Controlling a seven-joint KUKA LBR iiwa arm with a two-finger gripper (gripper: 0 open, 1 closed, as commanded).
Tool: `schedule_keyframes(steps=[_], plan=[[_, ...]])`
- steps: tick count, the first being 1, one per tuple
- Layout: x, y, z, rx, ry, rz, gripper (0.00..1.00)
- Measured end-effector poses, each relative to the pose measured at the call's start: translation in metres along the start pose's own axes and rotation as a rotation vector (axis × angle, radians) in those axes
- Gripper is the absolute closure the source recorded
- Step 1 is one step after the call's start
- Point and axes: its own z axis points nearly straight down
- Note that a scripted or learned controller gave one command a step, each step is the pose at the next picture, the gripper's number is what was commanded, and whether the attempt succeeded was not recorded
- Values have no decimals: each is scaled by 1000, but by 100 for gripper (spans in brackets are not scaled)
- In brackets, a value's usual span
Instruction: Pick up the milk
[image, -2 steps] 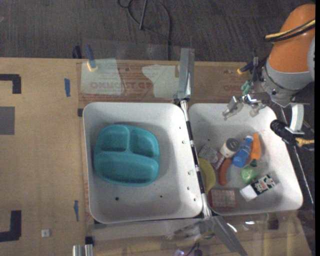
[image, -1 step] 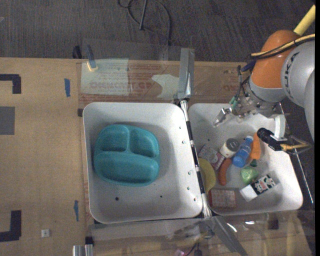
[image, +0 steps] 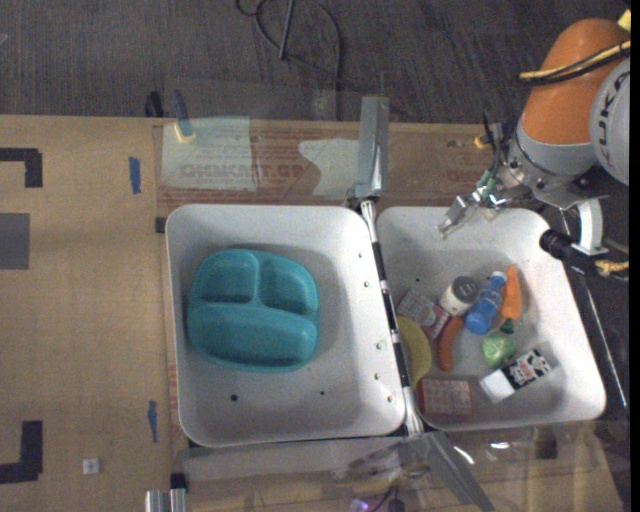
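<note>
— Where is the milk?

— The small white milk carton with black cow patches (image: 518, 373) lies on its side near the front right corner of the right-hand shallow white bin (image: 585, 385). It sits alone on the bin floor, with nothing of mine on it.

— What lies around it?

— Just behind it is a small green toy (image: 497, 348). Behind that stand a blue plastic bottle (image: 485, 305) and an orange carrot-shaped piece (image: 512, 291), close together. To their left is a white jar with a dark lid (image: 459, 295), and below it a red-orange sausage-shaped piece (image: 447, 342). A flat reddish packet (image: 447, 396) rests at the front of the bin, and a yellow disc (image: 416, 345) leans by the left wall.

— And you?

— My fingers (image: 468, 208) hang over the back edge of that same bin, well apart from the carton. They look spread, with nothing between them. My grey arm with its orange band (image: 575, 70) comes in from the right.

— The other bin?

— The left-hand white bin (image: 200, 400) holds a teal plastic plate with three compartments (image: 253, 308). Both bins rest on the tan surface (image: 80, 330).
</note>
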Motion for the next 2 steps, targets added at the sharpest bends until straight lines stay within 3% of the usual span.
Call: schedule_keyframes(steps=[1,2], plan=[[-7,-3,-19,1,0,299,0],[-41,-16,28,5,2,198,0]])
